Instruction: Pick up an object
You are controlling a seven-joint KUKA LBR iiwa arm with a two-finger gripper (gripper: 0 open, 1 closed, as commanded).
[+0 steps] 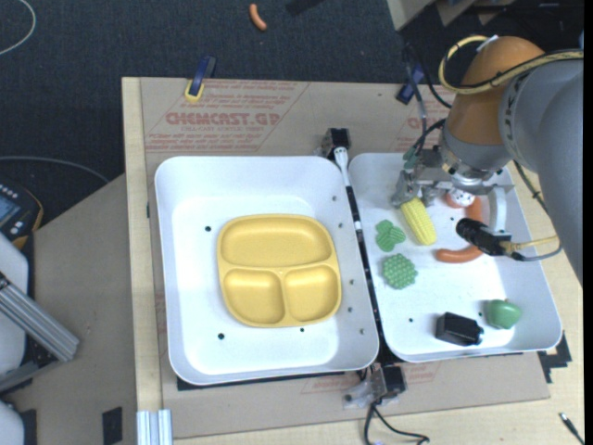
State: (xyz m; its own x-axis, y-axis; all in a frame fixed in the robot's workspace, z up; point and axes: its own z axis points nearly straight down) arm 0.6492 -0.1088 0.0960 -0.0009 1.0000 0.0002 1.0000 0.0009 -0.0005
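Reach is made from the right by the grey arm with its orange band (486,72), bent down over the right white bin (537,327). The gripper (428,191) is lowered just above the yellow corn cob (418,221); its state cannot be told.

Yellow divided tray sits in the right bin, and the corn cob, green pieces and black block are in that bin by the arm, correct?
Not quite. The camera view shows the yellow divided tray in the left bin. The corn cob, green pieces and black block are in the right bin by the arm.
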